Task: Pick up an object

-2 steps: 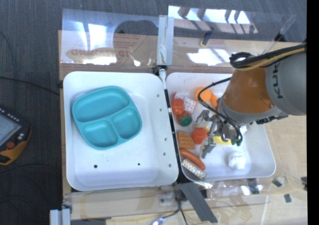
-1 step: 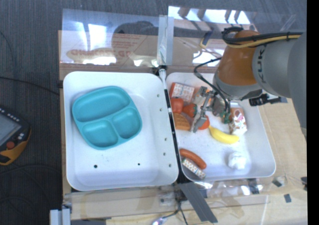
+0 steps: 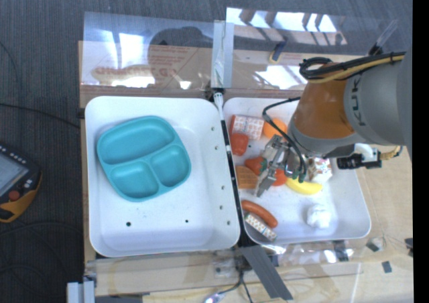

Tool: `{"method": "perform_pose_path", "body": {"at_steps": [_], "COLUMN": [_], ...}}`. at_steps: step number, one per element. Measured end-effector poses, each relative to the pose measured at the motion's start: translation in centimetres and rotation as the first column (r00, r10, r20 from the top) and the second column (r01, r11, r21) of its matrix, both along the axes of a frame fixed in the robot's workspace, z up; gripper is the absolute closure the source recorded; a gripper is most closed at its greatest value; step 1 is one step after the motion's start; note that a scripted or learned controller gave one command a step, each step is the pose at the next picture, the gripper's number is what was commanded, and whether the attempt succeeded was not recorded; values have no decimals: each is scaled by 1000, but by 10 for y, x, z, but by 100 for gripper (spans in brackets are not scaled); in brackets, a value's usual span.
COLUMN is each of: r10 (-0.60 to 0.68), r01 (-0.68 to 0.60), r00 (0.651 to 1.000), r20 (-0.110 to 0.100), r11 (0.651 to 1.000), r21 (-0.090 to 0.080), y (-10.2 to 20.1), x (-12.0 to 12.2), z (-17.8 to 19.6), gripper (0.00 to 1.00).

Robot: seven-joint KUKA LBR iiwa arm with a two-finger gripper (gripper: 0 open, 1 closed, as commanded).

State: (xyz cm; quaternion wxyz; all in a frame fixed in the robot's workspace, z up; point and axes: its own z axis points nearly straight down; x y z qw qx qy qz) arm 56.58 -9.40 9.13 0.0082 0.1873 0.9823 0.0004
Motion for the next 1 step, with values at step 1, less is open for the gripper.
{"method": "perform_pose_path", "body": {"at_steps": [1], "r10": [34], "r01": [-34], "r00": [999], "r20": [-12], "r11": [999], "r21": [1], "y": [-9], "x": [71], "z": [-1], "gripper": [0]}}
